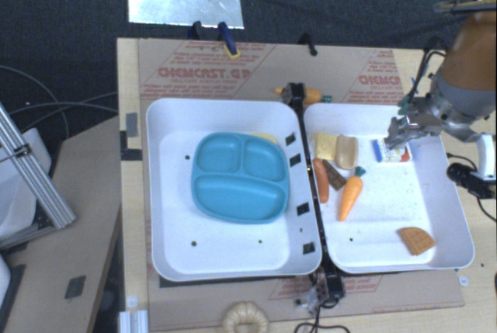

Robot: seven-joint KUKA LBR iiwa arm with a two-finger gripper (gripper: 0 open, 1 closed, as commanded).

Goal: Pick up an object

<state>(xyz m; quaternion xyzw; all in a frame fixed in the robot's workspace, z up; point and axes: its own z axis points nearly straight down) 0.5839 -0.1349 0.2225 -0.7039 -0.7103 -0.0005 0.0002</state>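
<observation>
Camera view: I'm watching the gripper hanging over a small blue-and-white packet in the right bin. Can't tell its state. Packet's prob. light, flat, slippery; I'd pinch its long edges.

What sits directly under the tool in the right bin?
Beneath the tool lies a small blue, white and red item on the floor of the right bin. The tool covers its upper edge, so its full shape and whether it is touched cannot be told.
</observation>
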